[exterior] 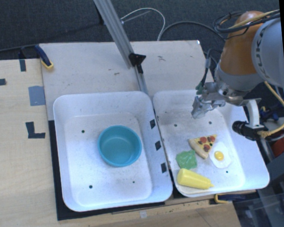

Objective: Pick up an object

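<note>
In the right bin lie a pizza slice, a fried egg, a green leafy piece and a yellow wedge-shaped toy, all in its front half. My gripper hangs over the back half of that bin, above and a little behind the pizza slice, apart from every object. Nothing shows between its fingers. The left bin holds a blue bowl, upright near its middle.
A slanted metal pole rises behind the seam between the bins. Cables trail over the bench at the back. The arm's orange band and wrist stand over the right bin's far corner.
</note>
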### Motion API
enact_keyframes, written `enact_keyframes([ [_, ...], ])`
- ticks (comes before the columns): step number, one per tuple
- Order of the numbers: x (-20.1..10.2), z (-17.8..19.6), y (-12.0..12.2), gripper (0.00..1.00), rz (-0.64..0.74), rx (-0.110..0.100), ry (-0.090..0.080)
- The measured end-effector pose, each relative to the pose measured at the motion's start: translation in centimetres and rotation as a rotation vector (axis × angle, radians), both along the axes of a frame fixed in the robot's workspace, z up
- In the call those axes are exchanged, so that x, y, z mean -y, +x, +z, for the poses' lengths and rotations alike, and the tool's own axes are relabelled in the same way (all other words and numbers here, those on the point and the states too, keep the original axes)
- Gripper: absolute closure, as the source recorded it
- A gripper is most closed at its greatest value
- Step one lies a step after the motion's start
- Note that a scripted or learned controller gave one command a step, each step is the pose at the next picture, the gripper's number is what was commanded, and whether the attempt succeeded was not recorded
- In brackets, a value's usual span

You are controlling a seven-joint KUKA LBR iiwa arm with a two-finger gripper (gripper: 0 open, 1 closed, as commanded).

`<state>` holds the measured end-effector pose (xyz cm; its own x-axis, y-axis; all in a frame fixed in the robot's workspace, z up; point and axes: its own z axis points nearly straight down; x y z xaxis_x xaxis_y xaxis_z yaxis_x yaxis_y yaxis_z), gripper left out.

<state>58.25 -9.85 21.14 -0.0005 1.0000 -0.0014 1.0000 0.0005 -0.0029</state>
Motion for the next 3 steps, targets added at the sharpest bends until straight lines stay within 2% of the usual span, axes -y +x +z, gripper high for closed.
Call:
enact_keyframes([
  [1, -5.0, -0.7, 1.8, 1.00, 0.005, 0.002, 0.003],
  [3, -16.4, 1.0, 5.6, 1.00, 0.007, 0.003, 0.004],
])
